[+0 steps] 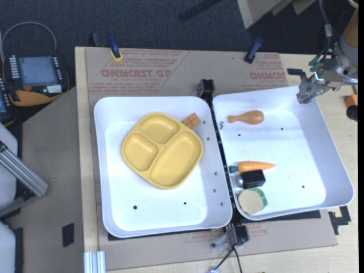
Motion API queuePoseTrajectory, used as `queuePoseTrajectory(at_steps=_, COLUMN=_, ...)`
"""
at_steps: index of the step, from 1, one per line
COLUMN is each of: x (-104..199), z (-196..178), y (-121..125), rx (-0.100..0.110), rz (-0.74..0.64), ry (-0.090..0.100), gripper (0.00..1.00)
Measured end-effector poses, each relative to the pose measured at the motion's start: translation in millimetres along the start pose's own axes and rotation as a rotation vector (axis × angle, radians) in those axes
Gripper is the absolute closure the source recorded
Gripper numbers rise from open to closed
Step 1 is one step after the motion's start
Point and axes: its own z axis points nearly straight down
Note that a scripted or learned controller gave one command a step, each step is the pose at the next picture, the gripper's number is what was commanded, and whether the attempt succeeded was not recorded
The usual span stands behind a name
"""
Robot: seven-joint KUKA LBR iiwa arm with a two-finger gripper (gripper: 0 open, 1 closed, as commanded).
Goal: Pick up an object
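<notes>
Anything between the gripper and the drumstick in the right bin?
Nothing visible. The gripper sits at the right bin's far right corner, and bare bin floor lies between it and the drumstick. The carrot and black block lie nearer the front, off that line.

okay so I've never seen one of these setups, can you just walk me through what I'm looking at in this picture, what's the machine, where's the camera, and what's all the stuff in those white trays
One camera looks down at a slant on a bench. The machine is a robot arm reaching in from the right; its claw hangs over the top right corner of the right bin, with nothing seen between its fingers. The left bin holds a yellow divided plate with a small brown block at its upper edge. The right bin holds a tan toy drumstick, an orange carrot, a small black object and a round tan piece with a green rim.
</notes>
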Motion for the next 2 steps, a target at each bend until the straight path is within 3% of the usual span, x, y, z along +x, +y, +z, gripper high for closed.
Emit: queuePoseTrajectory(at_steps=2, x=98, z=-2, y=-54, rx=0.008, rz=-0.004, ry=0.006, gripper=1.0)
